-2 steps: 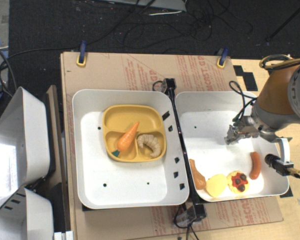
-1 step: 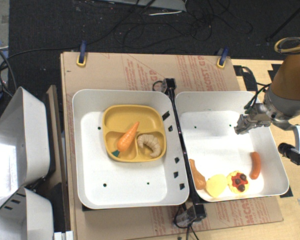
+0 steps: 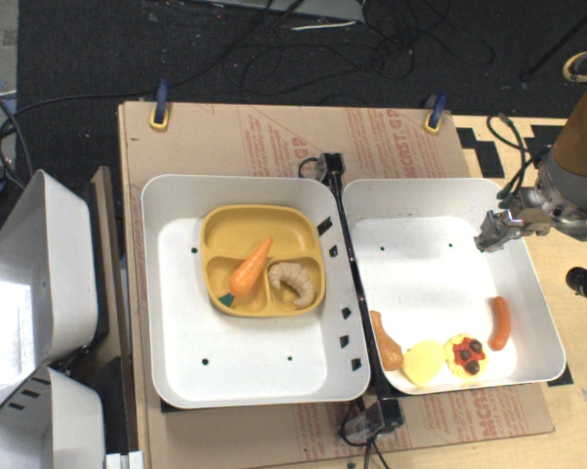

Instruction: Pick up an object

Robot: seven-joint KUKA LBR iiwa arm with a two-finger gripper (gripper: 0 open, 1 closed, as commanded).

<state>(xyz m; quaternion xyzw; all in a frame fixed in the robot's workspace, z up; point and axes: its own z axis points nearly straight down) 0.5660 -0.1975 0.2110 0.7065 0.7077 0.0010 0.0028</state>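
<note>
Seen from above, slantwise: two shallow white bins side by side on a cardboard-covered tabletop (image 3: 273, 130). Far to the left of the gripper, in the left bin (image 3: 176, 360), a yellow divided plate (image 3: 225, 233) holding a toy carrot (image 3: 250, 268) tilted across one compartment and a pale shrimp (image 3: 293, 282) curled in the next. Below and left of the gripper, along the near side of the right bin (image 3: 420, 252): an orange chicken leg (image 3: 386, 344) against the left wall, then a yellow round piece (image 3: 423, 362), touching a small pizza-like disc with dark toppings (image 3: 466, 355). Almost straight below the gripper, apart from the rest, an orange-red sausage (image 3: 499, 322) lying upright near the right wall. At far right, gripper (image 3: 494, 230) poised over the right bin's upper right corner, nothing between its fingers; whether parted or closed, impossible to tell.
</note>
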